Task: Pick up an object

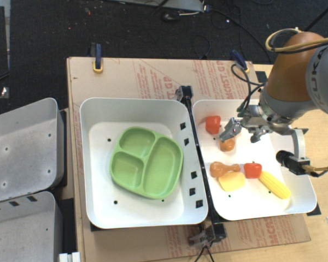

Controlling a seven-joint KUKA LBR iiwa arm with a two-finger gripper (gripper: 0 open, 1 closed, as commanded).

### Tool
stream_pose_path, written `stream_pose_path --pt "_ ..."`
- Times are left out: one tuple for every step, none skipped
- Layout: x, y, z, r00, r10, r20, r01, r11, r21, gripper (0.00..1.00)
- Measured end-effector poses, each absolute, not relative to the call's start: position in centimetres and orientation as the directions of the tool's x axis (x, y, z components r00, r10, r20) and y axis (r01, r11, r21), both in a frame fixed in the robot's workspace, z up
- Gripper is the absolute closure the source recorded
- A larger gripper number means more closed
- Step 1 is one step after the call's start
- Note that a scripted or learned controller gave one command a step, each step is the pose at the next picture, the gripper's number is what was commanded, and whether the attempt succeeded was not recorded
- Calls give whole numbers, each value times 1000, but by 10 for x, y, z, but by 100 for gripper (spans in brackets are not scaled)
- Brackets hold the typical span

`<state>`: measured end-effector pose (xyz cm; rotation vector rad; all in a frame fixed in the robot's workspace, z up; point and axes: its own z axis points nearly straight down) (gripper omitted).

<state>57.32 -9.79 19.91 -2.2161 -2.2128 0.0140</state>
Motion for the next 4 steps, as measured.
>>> stream_pose_path --pt "576 -98 206 -1 1000 0 1000 1 -1 0" --pt "570 -100 143 1 1000 1 1000 -1 -7 0" --pt "569 -100 89 1 1000 0 1000 -1 -4 0" --pt "570 -100 103 3 1000 0 1000 -3 0 100"
